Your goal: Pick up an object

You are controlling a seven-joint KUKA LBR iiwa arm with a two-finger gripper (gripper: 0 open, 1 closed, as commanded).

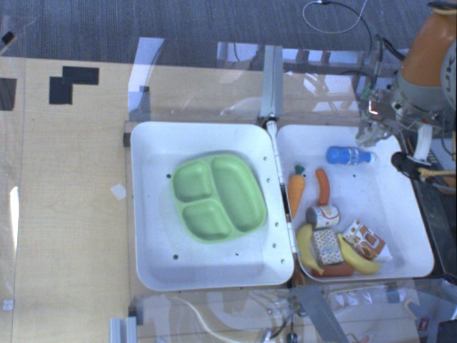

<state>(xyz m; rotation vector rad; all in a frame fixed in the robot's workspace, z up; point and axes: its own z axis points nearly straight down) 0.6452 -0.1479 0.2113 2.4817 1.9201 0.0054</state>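
lying on its side in the far part of the right shallow white bin (407,213) is a blue plastic bottle with a white cap (350,155), its cap end pointing right, apart from the other items. the grey two-finger gripper (373,133) hangs just beyond the bottle's far right end at the bin's far rim; whether it is wide or narrow cannot be told. bare white floor lies to the right of the bottle and across the bin's right half. toward the near left corner crowd an orange toy carrot (296,189), a red sausage (323,185), a small can (323,215), yellow bananas (357,257) and small printed cartons (365,239). the left white bin (150,263) holds a green divided plate (218,197), with open floor around it.
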